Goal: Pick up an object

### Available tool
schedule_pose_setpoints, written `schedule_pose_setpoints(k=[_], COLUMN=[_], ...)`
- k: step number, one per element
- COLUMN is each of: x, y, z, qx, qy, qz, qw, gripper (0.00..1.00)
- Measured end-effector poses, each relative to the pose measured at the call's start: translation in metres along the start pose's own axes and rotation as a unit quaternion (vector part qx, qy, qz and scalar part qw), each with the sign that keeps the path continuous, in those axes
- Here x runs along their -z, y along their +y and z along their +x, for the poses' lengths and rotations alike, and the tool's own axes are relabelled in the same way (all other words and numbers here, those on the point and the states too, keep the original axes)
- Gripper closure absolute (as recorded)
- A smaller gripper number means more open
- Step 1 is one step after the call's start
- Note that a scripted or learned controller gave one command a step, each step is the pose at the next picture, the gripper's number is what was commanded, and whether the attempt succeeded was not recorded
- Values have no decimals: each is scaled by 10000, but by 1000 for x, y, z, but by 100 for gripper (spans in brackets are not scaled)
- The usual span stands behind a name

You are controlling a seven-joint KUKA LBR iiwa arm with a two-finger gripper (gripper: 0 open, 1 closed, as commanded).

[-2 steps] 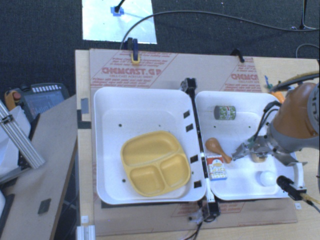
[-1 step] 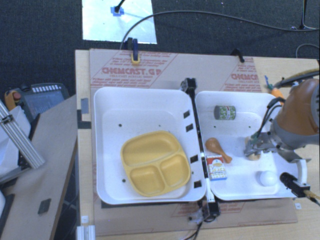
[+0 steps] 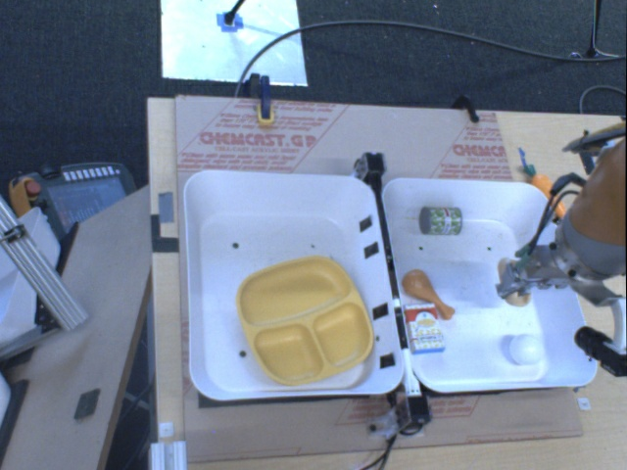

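While the tool (image 3: 516, 284) sits low in the right bin (image 3: 470, 375), whether it grips anything cannot be told. Well left of it lies the yellow divided tray (image 3: 304, 318). Nearer left are a small carton (image 3: 424, 328), a drumstick toy (image 3: 427, 290), a can (image 3: 441, 220); a white ball (image 3: 524, 349) lies just below it.

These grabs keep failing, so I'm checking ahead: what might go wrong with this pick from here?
1. The gripper is low near the right bin's wall, so it may bump or scrape that wall.
2. The white ball is round and pale against the bin, so it may roll away when touched.
3. The drumstick lies touching the small box; grabbing one may drag the other.
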State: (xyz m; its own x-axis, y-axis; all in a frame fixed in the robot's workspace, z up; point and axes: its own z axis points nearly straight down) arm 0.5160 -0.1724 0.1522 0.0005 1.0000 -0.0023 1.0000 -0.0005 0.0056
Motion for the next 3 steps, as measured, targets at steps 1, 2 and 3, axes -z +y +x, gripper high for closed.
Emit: schedule_pose_setpoints(k=[1,2,3], x=[44,107,107], y=[0,-1,-6], z=[1,-2,60], qx=[24,24,52], qy=[1,-5,22], qz=[-4,-18,15], qw=[10000,10000,10000], gripper=[100,100,100])
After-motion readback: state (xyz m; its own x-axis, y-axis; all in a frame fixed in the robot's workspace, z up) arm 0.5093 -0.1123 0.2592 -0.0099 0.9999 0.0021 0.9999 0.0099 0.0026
